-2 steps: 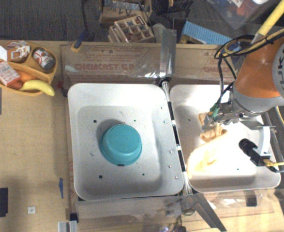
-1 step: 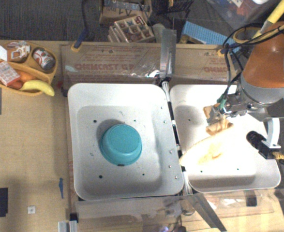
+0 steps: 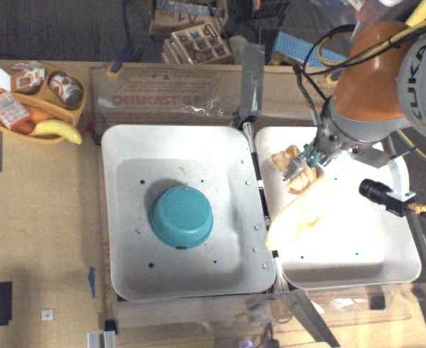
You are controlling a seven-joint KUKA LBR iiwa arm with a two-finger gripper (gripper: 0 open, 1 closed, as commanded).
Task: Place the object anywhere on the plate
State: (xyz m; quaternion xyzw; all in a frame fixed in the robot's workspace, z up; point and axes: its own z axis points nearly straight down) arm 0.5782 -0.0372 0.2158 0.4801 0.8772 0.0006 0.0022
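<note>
From above, the bench (image 3: 46, 216) carries two shallow white bins side by side. The left bin (image 3: 125, 151) holds a teal plate (image 3: 182, 216), which looks more like an upturned bowl, sitting near the bin's middle with bare white floor around it. The right bin (image 3: 387, 259) is washed out by glare across its floor. At its upper left corner lies a pale tan object (image 3: 292, 171), apparently a bread or pastry toy, though the glare makes its shape hard to read. The arm (image 3: 376, 71), grey with an orange band, reaches in from the right, and its end effector (image 3: 308, 159) comes down right at that object, touching or overlapping it. Whether it is gripping the object or merely resting over it cannot be told from this angle. The object is well apart from the plate, in the other bin. At the bench's far left corner sits a yellow tray (image 3: 31, 111) of toy food, including a banana (image 3: 56, 130).
</note>
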